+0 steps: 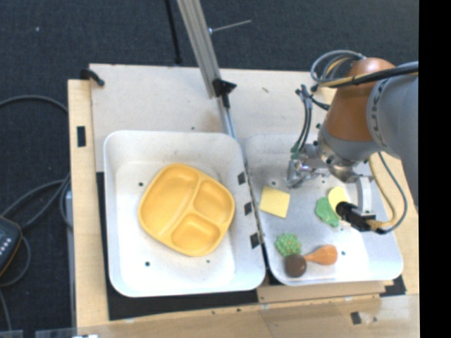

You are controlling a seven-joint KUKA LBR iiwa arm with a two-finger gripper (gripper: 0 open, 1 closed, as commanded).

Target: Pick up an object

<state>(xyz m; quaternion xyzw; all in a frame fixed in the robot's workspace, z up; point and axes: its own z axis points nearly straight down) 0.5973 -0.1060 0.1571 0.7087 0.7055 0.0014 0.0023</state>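
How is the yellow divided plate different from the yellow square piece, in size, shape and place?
The divided plate is far larger than the square piece. The plate has three compartments and rounded corners; the square piece is flat and plain. The plate lies in the left bin, the square piece in the right bin. Both are yellow.

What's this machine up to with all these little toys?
A grey and orange robot arm reaches in over the right bin, trying to pick something up. Its tool hangs above the bin's upper part, with nothing visibly in it. Below lie a yellow square, a green piece, a small green bumpy toy and an orange and brown drumstick-like toy. The left bin holds a yellow divided plate.
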